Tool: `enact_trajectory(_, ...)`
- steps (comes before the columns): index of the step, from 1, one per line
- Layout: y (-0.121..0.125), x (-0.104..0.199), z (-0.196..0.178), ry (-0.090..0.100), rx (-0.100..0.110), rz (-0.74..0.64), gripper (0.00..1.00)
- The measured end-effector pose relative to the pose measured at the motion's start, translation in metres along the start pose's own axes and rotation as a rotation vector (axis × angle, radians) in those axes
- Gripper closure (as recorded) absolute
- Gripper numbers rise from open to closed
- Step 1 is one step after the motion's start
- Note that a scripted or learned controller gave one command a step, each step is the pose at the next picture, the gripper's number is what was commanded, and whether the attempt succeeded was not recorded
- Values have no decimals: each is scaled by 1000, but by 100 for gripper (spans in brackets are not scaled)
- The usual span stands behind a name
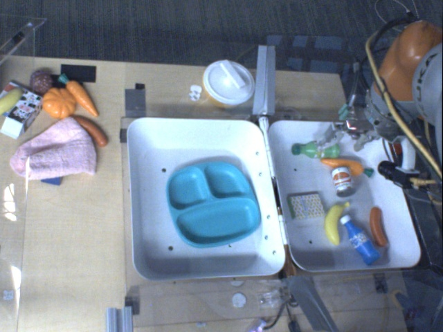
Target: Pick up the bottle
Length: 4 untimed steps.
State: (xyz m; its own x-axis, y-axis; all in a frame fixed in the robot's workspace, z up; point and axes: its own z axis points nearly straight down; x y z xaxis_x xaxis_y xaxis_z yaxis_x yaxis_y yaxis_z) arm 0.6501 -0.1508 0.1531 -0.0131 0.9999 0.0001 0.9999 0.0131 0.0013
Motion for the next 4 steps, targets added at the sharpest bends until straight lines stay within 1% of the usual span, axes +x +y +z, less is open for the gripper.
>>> enact_trajectory(1,20,30,63,-5,-1,-252,0)
enact_trajectory(2,18,43,66,-14,5,-324,0)
enact_trajectory(3,20,46,54,-13,0,-330,100)
enact_trajectory(4,10,81,5,-6,-3,-388,100)
